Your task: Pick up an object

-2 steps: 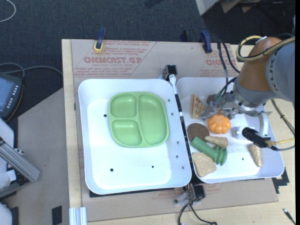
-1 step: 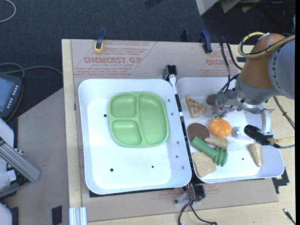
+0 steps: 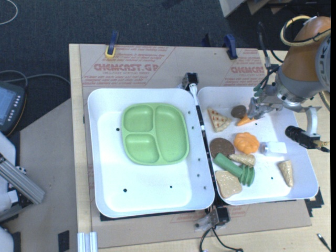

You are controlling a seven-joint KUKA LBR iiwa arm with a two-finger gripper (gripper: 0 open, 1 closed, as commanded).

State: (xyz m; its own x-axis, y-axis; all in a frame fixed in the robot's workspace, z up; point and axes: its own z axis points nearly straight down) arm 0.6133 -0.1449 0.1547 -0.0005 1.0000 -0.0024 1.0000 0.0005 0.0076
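Tool (image 3: 255, 111) sits low over the upper part of the right bin (image 3: 299, 190), in the upper right of the frame, its tips just above a small orange carrot (image 3: 244, 121). Whether its fingers are spread or pressed together I cannot tell, and nothing shows clearly between them. The carrot lies tilted on the bin floor, just right of a dark round piece (image 3: 239, 111) and right of a tan waffle wedge (image 3: 217, 118).

Below the carrot lies an orange round fruit (image 3: 246, 142), with a small white block (image 3: 274, 148) just to its right. Left of the fruit is a brown disc (image 3: 222, 147), and under it a green pod (image 3: 234, 168) lies slantwise, a pale tan roll (image 3: 242, 159) touching its upper side. A slice of bread (image 3: 228, 183) rests at the bin's lower left, and a cone (image 3: 286, 172) lies toward the lower right.

Grey arm (image 3: 307, 51) with its orange band comes in from the right edge.

Left bin (image 3: 105, 156) holds a green divided plate (image 3: 155, 133) in its upper half. Both bins sit side by side on a brown table (image 3: 157, 62) printed with red lettering.
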